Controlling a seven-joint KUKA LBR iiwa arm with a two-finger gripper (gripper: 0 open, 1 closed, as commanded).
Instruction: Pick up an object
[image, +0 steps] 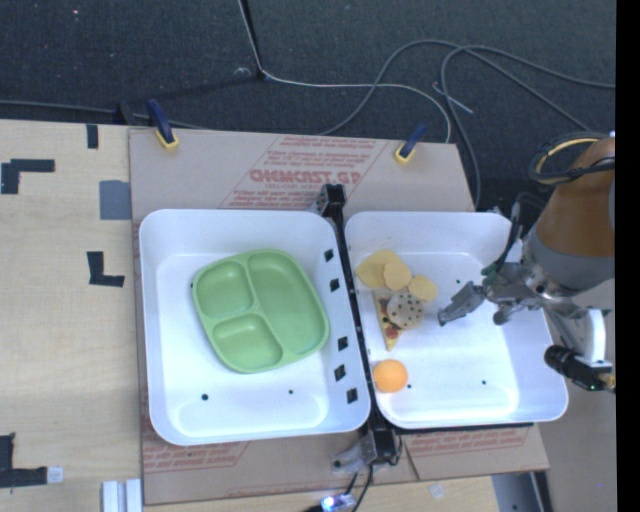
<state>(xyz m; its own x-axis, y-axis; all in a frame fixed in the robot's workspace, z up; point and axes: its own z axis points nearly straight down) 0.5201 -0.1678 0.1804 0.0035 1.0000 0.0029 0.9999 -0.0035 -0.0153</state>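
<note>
From the camera above the bench, the grey two-finger gripper (478, 305) is hovering over the right shallow white bin (500, 400), its fingers spread wide and holding nothing. Just to its left, a cluster of pale yellow round slices (388, 272) is lying beside a speckled grey piece (405, 310). A small orange ball (390, 376) is sitting near the front. A green divided plastic plate (260, 310) is resting in the left white bin (170, 400).
</note>
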